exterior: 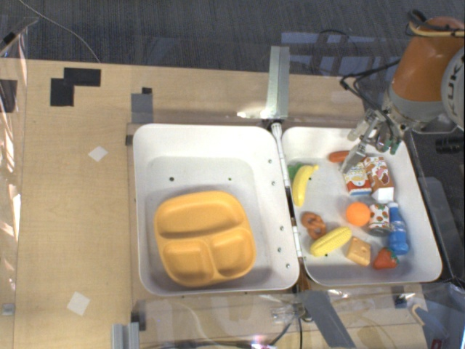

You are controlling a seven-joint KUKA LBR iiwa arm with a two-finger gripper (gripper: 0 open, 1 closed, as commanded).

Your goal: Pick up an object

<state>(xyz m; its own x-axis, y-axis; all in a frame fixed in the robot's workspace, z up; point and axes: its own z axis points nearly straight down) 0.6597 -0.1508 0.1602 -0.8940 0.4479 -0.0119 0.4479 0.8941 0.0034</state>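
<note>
Fingertips look parted with nothing between them, so the two-finger gripper (362,157) is empty, hanging over the back part of the right-hand white bin (317,141) (arm reaches in from the camera's right, orange band above the wrist). You have two candidates almost under it. The small red-orange sausage-shaped piece (338,155) lies just beside the tips, toward the bin divider, with its long axis roughly left-right in view. The white-and-red printed carton (365,176) sits just toward the front edge of the bin from the tips, and its long side seems to run front-to-back. My read is that the carton is the fatter target, but it's crowded: a small white block (383,193) touches its front corner and the orange ball (357,214) is near. The sausage piece has free floor around it, so you'd close across its short axis. The yellow toy banana (303,183) near the divider is farther off. The yellow divided plastic tray (205,235) in the left-hand white bin (196,151) is well apart, so ignore it.
</note>
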